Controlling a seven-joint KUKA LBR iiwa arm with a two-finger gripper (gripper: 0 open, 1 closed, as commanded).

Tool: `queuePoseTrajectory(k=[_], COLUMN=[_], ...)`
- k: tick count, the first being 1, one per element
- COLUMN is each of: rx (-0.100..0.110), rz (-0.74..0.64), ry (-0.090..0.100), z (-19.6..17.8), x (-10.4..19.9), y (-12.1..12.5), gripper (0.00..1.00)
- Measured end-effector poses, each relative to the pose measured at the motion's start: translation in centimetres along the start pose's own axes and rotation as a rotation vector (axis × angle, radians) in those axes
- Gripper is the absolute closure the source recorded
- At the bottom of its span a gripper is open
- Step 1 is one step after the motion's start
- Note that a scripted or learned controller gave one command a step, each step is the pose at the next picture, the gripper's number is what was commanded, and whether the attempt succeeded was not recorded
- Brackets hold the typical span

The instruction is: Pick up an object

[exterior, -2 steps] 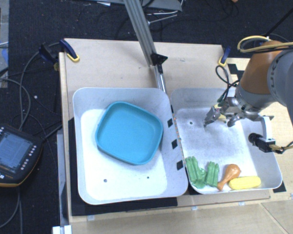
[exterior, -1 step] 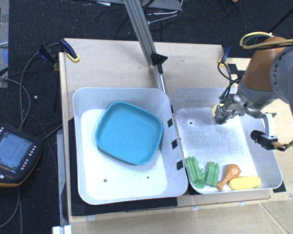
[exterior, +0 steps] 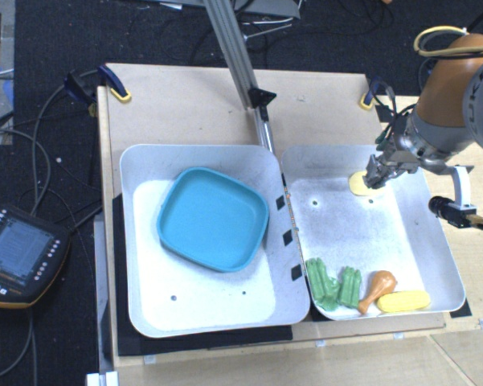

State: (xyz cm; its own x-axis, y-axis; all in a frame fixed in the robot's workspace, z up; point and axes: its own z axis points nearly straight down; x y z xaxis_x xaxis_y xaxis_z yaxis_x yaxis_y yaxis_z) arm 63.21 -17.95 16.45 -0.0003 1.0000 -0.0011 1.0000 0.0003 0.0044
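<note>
In the upper right of the frame, the gripper sits directly on a small pale yellow piece, which pokes out toward its lower left. Whether it is apart or clamped I cannot tell.

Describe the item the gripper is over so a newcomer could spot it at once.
Start at the right white bin, the one without the blue square plate. Near its far edge, under the gripper, lies a small pale yellow flat disc. It sits alone, apart from the green, orange and yellow toys clustered at the near edge.
</note>
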Motion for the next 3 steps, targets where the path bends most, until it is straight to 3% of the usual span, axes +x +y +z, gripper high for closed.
queuePoseTrajectory(k=[1, 2, 3], rx=[-0.001, 0.001, 0.005], rz=[0.000, 0.000, -0.003], ry=[0.000, 0.000, 0.002], z=[-6.1, -9.0, -8.3], x=[-0.5, -0.5, 4.2], y=[-0.4, -0.3, -1.1], gripper=[1.00, 1.00, 1.00])
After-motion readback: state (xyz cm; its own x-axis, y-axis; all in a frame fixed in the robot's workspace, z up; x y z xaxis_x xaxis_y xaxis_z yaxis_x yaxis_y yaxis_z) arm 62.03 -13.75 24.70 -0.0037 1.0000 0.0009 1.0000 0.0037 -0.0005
